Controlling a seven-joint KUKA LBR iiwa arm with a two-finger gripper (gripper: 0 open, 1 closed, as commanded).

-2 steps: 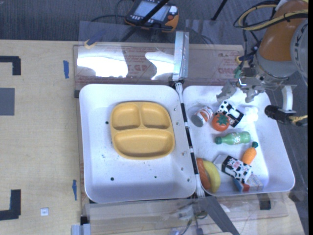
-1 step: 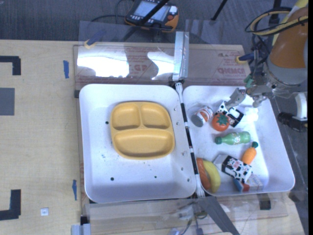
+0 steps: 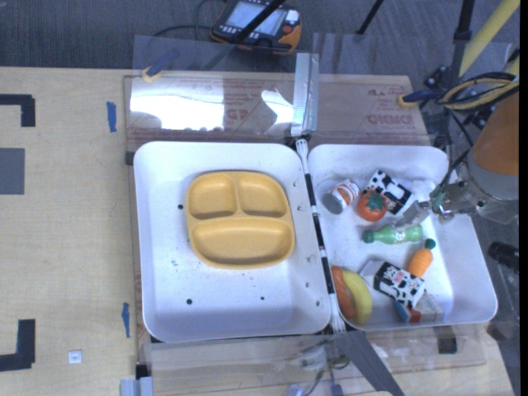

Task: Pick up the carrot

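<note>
Carrot (image 3: 421, 260) is lying just beside the green bottle (image 3: 396, 236), so the gripper (image 3: 421, 209), hovering above that bottle with nothing between its fingers, is needing a short shift.

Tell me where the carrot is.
The carrot lies in the right bin, toward its right side, just below the green bottle and right of the cow toy.

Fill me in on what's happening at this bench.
A grey robot arm reaches in from the right over the right white bin, its tool hovering above a green toy bottle. The small orange carrot lies loose just below it, not picked up. The left white bin holds a yellow divided plate.
</note>
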